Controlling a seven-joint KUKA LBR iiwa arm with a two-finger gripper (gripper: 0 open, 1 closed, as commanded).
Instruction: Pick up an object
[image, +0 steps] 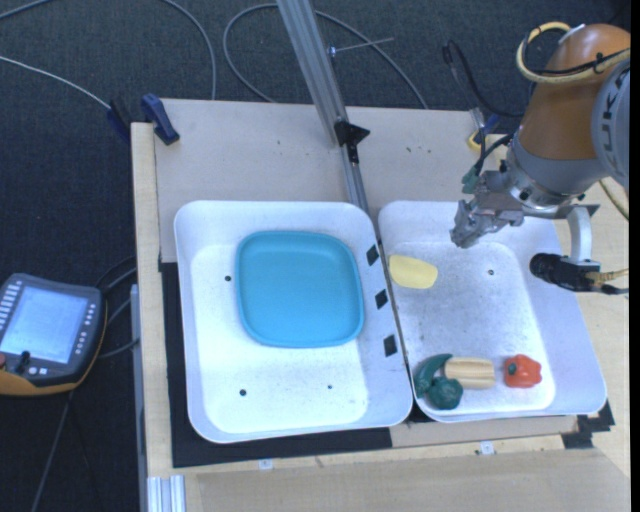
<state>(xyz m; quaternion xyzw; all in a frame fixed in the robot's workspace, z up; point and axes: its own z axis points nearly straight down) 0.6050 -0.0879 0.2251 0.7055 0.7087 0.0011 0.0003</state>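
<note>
Hand (468, 236) above right bin (570, 330), near yellow piece (413, 272).

A pale wooden bench (250, 150) fills mid-frame, with a blue clamp (160, 118) at its upper left corner. A handheld control pendant (45, 330) lies on dark carpet at the left edge. Thin cables (215, 40) loop across the top.

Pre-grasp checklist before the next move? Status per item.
1. Gripper over the right bin: ok.
2. Gripper carries nothing: ok.
3. Finger state: cannot tell.
4. Nearest target, yellow piece, lies apart from other objects: ok.
5. Green piece, wooden block and red piece crowded along the near wall: not ok for a clean grasp.
6. Blue plate in the left bin, out of the way: ok.
</note>
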